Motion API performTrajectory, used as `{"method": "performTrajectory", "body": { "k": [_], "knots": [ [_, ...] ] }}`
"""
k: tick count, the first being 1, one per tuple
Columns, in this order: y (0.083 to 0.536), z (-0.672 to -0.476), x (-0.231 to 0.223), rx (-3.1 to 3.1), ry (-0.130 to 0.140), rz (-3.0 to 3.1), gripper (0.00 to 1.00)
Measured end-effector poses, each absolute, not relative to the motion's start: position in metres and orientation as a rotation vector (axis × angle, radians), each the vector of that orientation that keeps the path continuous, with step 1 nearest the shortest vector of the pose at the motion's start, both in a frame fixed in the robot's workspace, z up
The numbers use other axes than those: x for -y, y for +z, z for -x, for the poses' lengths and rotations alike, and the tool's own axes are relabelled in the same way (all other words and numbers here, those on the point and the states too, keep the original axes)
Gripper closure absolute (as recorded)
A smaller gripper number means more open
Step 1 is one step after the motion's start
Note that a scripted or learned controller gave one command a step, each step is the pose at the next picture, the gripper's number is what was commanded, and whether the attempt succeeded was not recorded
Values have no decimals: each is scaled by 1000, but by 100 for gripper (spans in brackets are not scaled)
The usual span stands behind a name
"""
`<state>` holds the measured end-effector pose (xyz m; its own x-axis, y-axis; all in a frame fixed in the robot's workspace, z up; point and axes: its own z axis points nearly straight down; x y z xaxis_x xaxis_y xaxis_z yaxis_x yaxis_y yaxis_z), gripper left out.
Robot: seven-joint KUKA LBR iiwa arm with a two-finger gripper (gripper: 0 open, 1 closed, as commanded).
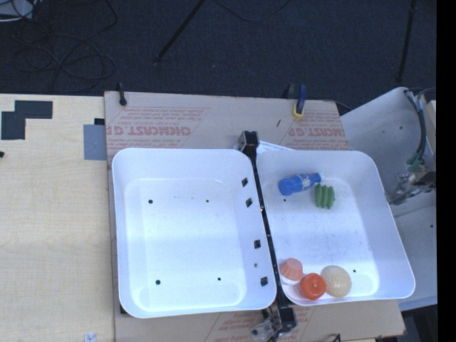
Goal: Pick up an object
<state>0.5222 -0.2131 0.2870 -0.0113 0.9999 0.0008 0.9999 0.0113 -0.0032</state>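
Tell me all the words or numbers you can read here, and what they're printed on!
"CHEMCAST G.P.", red, upside down, repeated on the brown board under the two white bins.
More red print on that board's near edge is cut off and unreadable.
The blue bottle and the other small objects show no readable text.

Two white bins point(121, 191) on bench point(50, 219)

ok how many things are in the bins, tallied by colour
blue: 1, the bottle
green: 1, the ridged piece
pink: 1, the round piece
red-orange: 1, the ball
cream: 1, the ball
total: 5, all in the right bin
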Motion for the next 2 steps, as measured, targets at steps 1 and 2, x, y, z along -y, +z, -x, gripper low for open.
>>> {"method": "performTrajectory", "body": {
  "k": [1, 2],
  "knots": [
    [286, -522, 213, 2231, 3, 2207, 0],
    [296, -522, 213, 2236, 4, 2201, 100]
  ]
}}
